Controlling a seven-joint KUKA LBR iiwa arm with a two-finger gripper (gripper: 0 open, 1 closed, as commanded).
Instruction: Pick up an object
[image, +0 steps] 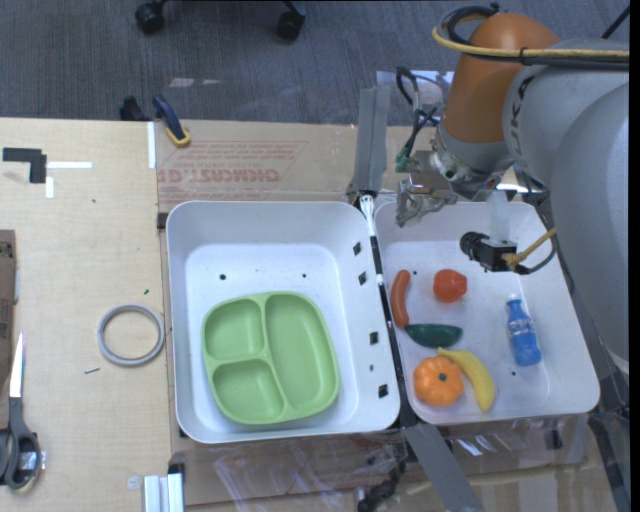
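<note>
The right bin (560, 390) holds a red sausage (400, 297), a red tomato (450, 286), a dark green pepper (434, 334), an orange pumpkin (439, 382), a yellow banana (474, 375) and a blue bottle (521, 331). My gripper (413, 208) hangs over the far left corner of that bin, above and behind the sausage. Nothing shows between its fingers. It stands apart from every object.
The left bin (190, 330) holds a green divided plate (268, 356). A tape ring (131, 334) and scissors (18, 440) lie on the bench at the left. A cardboard sheet (250, 165) lies behind the bins.
</note>
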